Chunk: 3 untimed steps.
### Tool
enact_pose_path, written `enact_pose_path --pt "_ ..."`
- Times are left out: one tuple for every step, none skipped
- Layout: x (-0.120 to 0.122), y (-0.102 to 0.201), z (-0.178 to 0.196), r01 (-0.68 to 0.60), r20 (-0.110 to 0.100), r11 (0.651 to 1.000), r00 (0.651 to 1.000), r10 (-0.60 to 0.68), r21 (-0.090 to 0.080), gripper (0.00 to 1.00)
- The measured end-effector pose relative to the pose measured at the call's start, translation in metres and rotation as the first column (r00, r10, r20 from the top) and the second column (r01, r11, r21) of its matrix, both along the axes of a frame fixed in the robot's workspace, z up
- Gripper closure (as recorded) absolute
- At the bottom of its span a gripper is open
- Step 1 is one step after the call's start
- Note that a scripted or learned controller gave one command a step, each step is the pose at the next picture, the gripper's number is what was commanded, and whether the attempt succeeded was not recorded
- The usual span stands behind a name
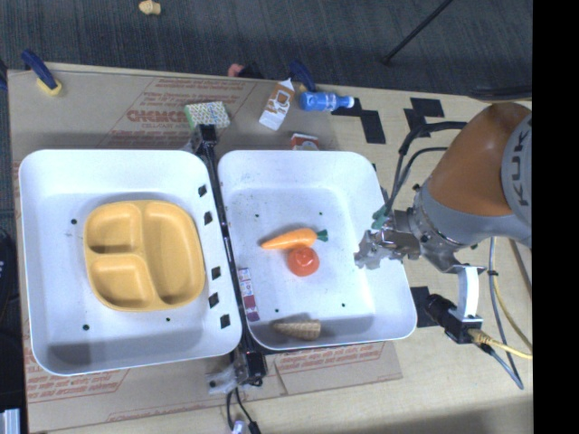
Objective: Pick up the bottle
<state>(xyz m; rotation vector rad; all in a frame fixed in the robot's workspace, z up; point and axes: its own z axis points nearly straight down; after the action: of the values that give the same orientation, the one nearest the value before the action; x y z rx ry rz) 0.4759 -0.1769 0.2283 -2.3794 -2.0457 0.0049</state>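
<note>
Looking down, I'm seeing the bottle [323,102] lying on the bench beyond the right bin [237,242], well apart from the gripper [375,250] hovering over that bin's right rim; its state I cannot tell.

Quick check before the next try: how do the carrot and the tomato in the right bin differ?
The carrot is long, tapered and orange, with a green tip at its right end; the tomato is round and red-orange. The carrot lies on its side, running left to right; the tomato sits as a compact ball just below it. Both lie near the middle of the right bin, close together, to the left of the gripper.
</note>
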Motion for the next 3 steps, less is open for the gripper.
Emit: enact_pose_path --pt "0.0 -0.002 -0.032 -0.029 0.0 1.0 1.0 0.029 0.001 1.0" --pt "0.0 -0.017 -0.018 0.074 0.002 0.997 0.997 -0.074 -0.001 1.0" --pt "0.001 -0.014 0.0 0.545 0.001 0.838 0.838 -0.545 -0.001 1.0"
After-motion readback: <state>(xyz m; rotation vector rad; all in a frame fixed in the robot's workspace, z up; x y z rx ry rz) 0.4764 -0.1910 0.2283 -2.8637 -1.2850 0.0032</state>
